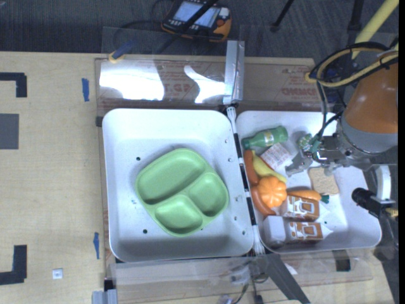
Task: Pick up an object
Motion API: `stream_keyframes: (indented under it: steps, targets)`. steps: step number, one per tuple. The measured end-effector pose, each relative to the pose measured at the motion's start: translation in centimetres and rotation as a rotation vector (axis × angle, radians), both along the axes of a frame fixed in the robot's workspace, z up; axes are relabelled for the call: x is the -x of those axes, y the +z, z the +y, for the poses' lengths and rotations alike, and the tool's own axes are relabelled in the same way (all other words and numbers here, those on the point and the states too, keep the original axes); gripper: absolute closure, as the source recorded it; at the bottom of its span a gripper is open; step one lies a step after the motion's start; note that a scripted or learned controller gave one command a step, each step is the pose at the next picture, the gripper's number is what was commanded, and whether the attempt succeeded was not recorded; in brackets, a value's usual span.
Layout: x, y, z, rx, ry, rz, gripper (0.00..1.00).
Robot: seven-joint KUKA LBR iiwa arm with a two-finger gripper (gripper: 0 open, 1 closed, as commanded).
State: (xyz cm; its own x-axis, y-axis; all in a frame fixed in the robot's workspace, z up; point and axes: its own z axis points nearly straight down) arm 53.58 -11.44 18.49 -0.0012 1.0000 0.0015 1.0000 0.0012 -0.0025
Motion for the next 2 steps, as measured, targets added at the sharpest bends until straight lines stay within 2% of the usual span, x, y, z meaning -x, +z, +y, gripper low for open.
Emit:
stream_keyframes:
  steps: [1, 2]
  targets:
    - [1.4, -9.8, 1.9, 0.002, 0.048, -0.010, 0.00]
    - [-4.8, -9.9, 0.4, 0.002, 0.089, -0.007, 0.00]
